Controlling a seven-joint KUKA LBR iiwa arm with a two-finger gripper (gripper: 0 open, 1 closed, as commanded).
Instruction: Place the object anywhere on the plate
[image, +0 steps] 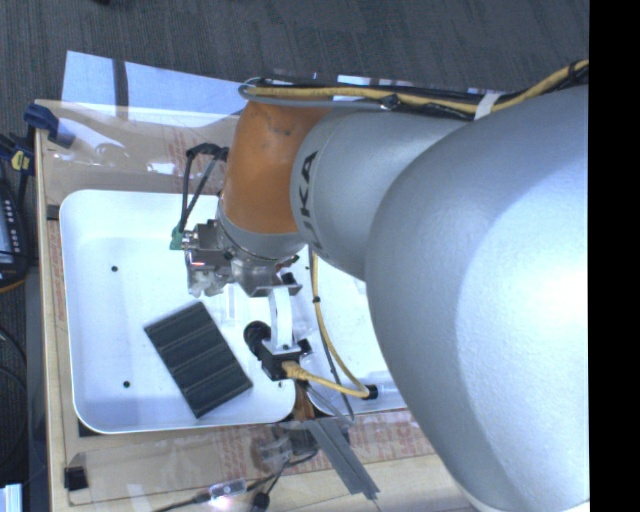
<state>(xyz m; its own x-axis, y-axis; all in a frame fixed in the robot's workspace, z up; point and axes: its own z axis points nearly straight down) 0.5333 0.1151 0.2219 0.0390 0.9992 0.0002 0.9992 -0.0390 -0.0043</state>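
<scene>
A dark grey ribbed rectangular slab (197, 358) lies flat in the left white bin (90, 300), near its front right corner and turned at a slant. My gripper (215, 283) hangs below the orange wrist band (262, 170), just beyond the slab's far end and over the bin floor. Nothing is visibly held in it. The bulk of the grey arm (470, 280) covers the right bin. A pale curved rim (318, 403) peeks out under the arm at the front; I cannot tell whether it is the plate.
Black and yellow cables (300, 370) hang from the wrist beside the slab's right side. A clamp and wires (280, 450) sit on the bench's front edge. The left bin's floor to the left of the slab is bare white.
</scene>
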